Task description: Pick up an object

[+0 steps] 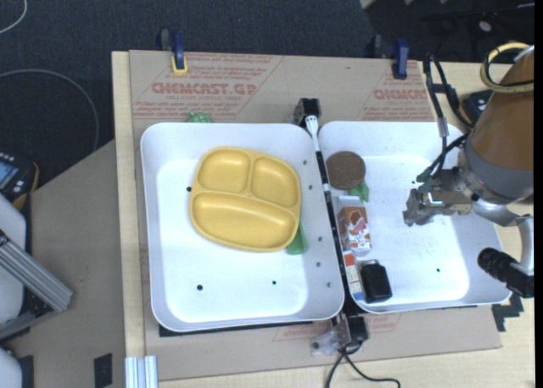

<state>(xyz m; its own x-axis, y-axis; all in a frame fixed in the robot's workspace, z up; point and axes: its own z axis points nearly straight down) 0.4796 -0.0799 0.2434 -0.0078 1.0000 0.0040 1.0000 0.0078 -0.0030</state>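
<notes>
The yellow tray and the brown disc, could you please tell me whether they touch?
Apart. The camera view shows the yellow tray in the left bin and the brown disc in the right bin, with both bin walls between them.

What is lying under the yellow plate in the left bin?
A green thing sticks out from under the yellow plate at its lower right edge. The plate covers the rest of it, so its shape stays unknown.

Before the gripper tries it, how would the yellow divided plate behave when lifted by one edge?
The yellow divided plate looks like rigid moulded plastic, so probably stiff and light. Being wide and shallow, it would likely tilt from an edge grip. Its glossy rim may slip.
</notes>
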